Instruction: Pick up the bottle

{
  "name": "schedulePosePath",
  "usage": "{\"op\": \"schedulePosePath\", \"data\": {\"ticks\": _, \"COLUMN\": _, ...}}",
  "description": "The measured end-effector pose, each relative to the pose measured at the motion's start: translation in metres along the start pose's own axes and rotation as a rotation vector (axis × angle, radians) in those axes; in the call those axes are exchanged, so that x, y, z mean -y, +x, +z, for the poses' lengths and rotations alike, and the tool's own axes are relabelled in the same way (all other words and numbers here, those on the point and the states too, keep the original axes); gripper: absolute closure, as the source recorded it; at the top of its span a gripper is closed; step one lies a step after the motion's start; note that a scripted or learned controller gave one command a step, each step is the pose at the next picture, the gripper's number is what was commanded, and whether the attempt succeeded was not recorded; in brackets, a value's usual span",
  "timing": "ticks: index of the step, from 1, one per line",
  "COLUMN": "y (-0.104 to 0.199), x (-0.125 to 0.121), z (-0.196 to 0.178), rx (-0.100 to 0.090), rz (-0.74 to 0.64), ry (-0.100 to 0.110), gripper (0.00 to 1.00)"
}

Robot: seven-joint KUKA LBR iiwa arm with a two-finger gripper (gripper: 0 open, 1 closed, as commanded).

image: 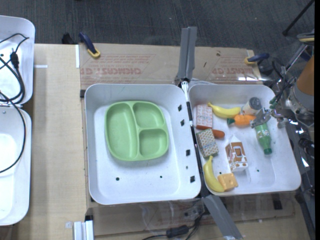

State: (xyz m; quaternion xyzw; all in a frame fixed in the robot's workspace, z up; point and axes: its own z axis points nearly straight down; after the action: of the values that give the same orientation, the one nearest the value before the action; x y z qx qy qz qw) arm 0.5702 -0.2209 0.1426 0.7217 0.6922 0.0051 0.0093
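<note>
A green plastic bottle (263, 138) lies on its side in the right bin (280, 179), near that bin's right wall, its cap toward the front. My gripper (270, 114) hangs just above the bottle's far end, at the bin's right rim. The grey arm with its orange band (306, 79) comes in from the right behind it. Nothing visibly lifts the bottle; it rests on the bin floor.
The right bin also holds two bananas (223, 110) (212, 176), an orange fruit (243, 120), a round grey item (254, 103), small boxes (203, 116) (207, 142), a carton (236, 156) and an orange block (228, 182). A green divided plate (136, 130) sits in the left bin (100, 174).
</note>
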Motion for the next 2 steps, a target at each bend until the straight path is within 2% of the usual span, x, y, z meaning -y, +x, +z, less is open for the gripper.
{"op": "schedulePosePath", "data": {"ticks": 1, "y": 0.0, "x": 0.0009, "z": 0.0062, "rx": 0.007, "rz": -0.058, "ry": -0.028, "gripper": 0.0}}
{"op": "schedulePosePath", "data": {"ticks": 2, "y": 0.0005, "x": -0.0022, "z": 0.0069, "rx": 0.01, "rz": -0.076, "ry": -0.037, "gripper": 0.0}}
